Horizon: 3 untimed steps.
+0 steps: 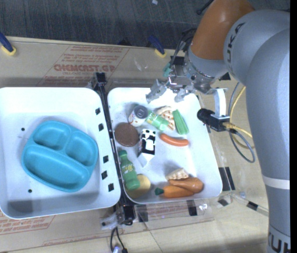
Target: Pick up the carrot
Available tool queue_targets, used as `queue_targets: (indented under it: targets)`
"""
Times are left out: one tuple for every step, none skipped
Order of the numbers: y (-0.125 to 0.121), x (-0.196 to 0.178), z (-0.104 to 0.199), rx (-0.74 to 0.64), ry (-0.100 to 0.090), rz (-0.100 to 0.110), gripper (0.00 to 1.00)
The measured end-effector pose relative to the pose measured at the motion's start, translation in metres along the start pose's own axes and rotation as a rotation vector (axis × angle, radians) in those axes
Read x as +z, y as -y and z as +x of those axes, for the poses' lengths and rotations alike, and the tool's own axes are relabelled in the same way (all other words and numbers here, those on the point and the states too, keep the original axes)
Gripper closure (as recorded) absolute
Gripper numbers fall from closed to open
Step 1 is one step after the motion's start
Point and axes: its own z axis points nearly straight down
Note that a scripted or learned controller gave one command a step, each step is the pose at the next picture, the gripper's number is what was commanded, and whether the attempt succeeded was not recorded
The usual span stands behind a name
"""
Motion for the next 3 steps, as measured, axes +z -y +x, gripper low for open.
queue_targets:
  targets:
    - [0.079, -0.011, 0.051, -0.147, -0.001, -0.001, 0.0]
    - [0.145, 0.045, 0.088, -0.298, -0.001, 0.003, 0.0]
    - [0.12, 0.03, 0.036, -0.299, 0.001, -0.003, 0.0]
